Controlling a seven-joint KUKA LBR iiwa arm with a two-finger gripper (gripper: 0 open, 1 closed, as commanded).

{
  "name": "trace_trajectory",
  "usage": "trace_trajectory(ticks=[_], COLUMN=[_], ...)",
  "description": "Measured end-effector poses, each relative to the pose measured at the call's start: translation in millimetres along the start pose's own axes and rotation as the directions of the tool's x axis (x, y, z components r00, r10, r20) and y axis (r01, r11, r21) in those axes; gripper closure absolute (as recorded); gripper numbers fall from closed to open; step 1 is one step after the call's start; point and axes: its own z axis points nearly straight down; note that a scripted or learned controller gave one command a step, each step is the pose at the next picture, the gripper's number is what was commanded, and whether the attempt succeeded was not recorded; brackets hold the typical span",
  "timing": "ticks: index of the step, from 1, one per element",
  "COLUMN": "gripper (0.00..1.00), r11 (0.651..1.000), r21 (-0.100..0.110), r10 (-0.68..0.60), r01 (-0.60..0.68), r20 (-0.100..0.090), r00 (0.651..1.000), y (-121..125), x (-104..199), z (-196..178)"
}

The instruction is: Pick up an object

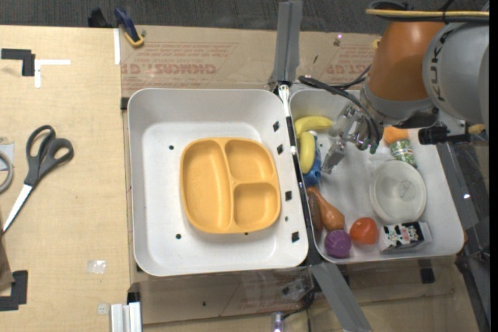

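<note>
Bananas (pixel 310 138), apparently two, lie beside one plum (pixel 338 243).

2 bins (pixel 148 190), 1 tray (pixel 230 184), 2 bananas (pixel 313 124), 1 scissors (pixel 35 163).

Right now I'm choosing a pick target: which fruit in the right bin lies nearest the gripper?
The banana, yellow, against the bin's left wall, just left of the gripper. The purple fruit and the orange one lie further, at the bin's near end.

Glossy orange plastic tray (pixel 230 185), smooth white plastic bins (pixel 148 190), matt wooden bench (pixel 62 245)
</note>
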Motion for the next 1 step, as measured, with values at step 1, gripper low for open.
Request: trace_trajectory(ticks=[1], gripper=[0.0], r11=[1.0], r21=[-0.001], r10=[0.017], r01=[-0.017], r20=[0.004], r00=[1.0], y=[-57.2], x=[-39.9], z=[-43.6])
